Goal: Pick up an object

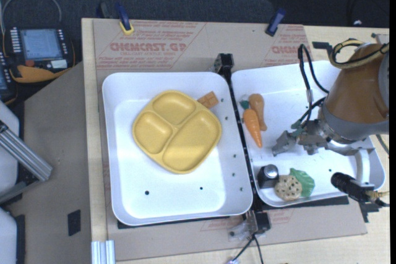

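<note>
The right bin holds an orange toy carrot with a second orange piece just behind it. At this bin's front lie a speckled cookie, a green leafy piece and a small black and silver cylinder. My gripper hangs over the middle of the right bin, right of the carrot and above the cookie. Nothing shows held in it. The grey and orange arm covers the bin's right side.
The left bin carries a yellow divided plate, with a small brown block at the plate's far right edge. A black clamp sits between the bins at the back. Cables loop above the right bin.
</note>
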`<state>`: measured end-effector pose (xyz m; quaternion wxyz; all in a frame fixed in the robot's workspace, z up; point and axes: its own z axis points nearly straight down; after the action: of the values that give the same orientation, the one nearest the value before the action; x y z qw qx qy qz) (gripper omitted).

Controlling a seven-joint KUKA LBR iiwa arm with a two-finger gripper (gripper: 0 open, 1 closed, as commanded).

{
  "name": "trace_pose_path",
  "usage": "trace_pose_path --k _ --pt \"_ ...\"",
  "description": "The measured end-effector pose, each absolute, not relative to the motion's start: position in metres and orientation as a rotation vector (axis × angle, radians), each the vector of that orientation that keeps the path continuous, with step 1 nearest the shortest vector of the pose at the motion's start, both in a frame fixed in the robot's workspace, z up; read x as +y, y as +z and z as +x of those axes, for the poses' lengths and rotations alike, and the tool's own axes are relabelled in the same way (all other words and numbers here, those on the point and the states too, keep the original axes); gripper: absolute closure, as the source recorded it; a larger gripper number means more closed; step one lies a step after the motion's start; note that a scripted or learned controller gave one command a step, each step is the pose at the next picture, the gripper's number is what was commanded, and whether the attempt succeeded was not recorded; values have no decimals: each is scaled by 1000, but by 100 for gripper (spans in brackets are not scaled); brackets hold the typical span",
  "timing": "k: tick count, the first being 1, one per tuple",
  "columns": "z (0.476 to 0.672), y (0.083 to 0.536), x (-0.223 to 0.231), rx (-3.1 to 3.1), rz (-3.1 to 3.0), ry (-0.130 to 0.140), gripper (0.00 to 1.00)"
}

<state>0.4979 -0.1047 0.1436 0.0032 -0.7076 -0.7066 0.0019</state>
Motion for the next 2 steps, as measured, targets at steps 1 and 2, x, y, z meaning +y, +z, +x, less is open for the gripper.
trace_pose_path --k 1,2 --pt "498 93 -104 -2219 -2220 1 0" --pt "500 106 -106 -2223 -2230 -3 100"
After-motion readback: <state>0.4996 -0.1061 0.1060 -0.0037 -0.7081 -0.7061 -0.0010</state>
